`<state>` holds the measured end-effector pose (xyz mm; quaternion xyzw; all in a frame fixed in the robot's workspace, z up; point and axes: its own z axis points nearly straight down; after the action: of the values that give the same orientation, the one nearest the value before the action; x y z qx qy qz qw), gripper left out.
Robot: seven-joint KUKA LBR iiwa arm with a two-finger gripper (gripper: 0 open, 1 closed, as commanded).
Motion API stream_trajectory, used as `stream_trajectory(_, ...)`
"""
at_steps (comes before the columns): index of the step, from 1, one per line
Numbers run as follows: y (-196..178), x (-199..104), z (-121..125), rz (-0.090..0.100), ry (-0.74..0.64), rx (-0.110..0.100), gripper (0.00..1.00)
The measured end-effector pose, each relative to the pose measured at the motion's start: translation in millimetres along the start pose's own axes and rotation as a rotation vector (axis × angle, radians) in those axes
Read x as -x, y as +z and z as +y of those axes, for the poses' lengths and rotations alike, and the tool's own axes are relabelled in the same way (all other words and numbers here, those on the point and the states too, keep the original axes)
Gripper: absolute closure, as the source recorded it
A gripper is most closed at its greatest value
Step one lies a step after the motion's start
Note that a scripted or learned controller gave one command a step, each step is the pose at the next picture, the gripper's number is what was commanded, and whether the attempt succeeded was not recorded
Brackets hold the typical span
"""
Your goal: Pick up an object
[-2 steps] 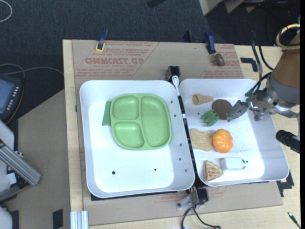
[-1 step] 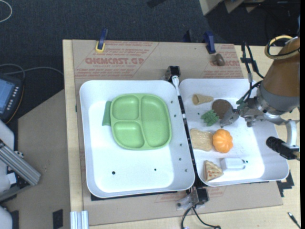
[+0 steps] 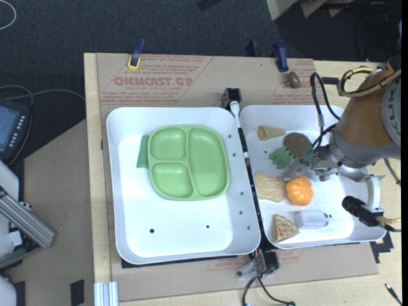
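Triangular sandwich wedge (image 3: 285, 227); round orange ball (image 3: 299, 190) beside tool (image 3: 308, 168), grip state perhaps unreadable.

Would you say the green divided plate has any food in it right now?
Empty: the green divided plate shows three bare compartments.

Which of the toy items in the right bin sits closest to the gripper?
The orange round one, just below the gripper. The green leafy piece sits a little farther left.
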<state>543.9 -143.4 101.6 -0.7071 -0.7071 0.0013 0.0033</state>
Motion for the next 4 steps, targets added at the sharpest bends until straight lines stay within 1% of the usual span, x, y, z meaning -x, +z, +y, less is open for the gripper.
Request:
stream_trajectory(1,15,0,1,-0.001,0.000,0.006,0.00)
stream_trajectory(2,4,1,2,-0.003,0.001,0.011,1.00)
stream_trajectory(3,-40,-3,5,-0.005,-0.001,0.012,1.00)
stream_trajectory(4,-90,7,4,-0.006,0.001,0.013,1.00)
